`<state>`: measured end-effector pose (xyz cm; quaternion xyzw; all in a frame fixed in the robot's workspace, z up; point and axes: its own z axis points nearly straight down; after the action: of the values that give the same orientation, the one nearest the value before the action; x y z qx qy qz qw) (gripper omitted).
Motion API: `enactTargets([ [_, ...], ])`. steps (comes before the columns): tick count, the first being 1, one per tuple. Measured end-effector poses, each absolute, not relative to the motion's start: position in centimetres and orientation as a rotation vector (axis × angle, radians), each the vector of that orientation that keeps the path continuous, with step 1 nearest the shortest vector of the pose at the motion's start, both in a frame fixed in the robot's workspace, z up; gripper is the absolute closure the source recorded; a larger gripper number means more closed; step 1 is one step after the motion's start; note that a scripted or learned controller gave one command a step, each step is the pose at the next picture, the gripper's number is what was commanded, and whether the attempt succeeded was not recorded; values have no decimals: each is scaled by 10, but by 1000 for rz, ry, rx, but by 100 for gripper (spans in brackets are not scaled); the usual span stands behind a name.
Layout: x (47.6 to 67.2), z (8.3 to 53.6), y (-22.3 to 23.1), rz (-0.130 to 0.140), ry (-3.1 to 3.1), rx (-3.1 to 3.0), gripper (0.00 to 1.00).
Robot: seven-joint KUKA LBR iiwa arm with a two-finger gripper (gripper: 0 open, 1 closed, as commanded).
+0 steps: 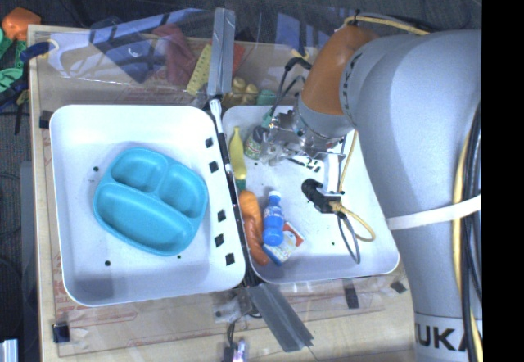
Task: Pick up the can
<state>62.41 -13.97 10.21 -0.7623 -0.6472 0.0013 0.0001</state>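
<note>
At the near end of the right bin (372, 258) lie a red and white packet (288, 244), a blue and white bottle (273, 221) and an orange carrot (250, 225) against the left wall, all untouched. The left bin (74, 270) beside it holds a blue divided plate (151, 201). Farther back, a yellow banana (237, 154) lies along the right bin's left wall. Just beyond it, in the far left corner, sits what appears to be the can (255, 143), a small shiny greenish shape half lost in glare. The tool (274, 139) is down in the bin right beside it, close enough to be touching. I cannot tell whether the tool is apart, together or clamped on anything. By my reading the reach is done and the tool is at the can, but a secure hold and the lift are not yet shown.
</note>
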Motion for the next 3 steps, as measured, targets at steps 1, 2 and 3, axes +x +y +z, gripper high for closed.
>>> enactTargets([
  [1, 657, 312, -169, -1, -1820, -2562, 100],
  [2, 656, 126, -168, 7, -1732, -2615, 100],
  [3, 658, 94, -162, -1, -1665, -2664, 100],
])
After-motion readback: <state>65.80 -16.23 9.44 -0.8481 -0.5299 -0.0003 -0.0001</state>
